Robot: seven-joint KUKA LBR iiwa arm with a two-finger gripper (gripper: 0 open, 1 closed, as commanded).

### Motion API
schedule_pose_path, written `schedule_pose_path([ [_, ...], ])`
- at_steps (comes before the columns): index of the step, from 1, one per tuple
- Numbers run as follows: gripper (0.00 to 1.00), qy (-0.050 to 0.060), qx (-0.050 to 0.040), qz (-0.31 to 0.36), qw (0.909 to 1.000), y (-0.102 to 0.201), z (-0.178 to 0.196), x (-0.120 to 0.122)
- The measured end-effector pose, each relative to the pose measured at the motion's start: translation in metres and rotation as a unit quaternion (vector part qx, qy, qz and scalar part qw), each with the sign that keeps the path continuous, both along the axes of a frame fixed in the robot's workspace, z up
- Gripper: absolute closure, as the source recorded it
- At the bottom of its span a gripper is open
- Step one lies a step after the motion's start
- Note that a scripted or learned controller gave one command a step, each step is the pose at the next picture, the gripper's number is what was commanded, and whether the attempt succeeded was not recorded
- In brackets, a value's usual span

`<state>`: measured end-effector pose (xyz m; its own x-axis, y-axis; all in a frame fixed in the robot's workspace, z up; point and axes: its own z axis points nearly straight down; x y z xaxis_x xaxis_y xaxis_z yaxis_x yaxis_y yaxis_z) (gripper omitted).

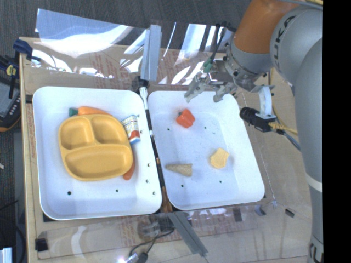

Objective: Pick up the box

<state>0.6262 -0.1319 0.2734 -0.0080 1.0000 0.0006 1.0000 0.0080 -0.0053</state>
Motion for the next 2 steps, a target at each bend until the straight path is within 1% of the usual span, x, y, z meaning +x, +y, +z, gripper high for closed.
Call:
schedule_pose_path([
  [1, 0.0, 0.0, -0.0003, -0.126, 0.992, -0.071, -0.026, -0.022],
  [2, 0.0, -0.002, -0.0001, -0.146, 0.9893, -0.033, 0.032, -0.008],
])
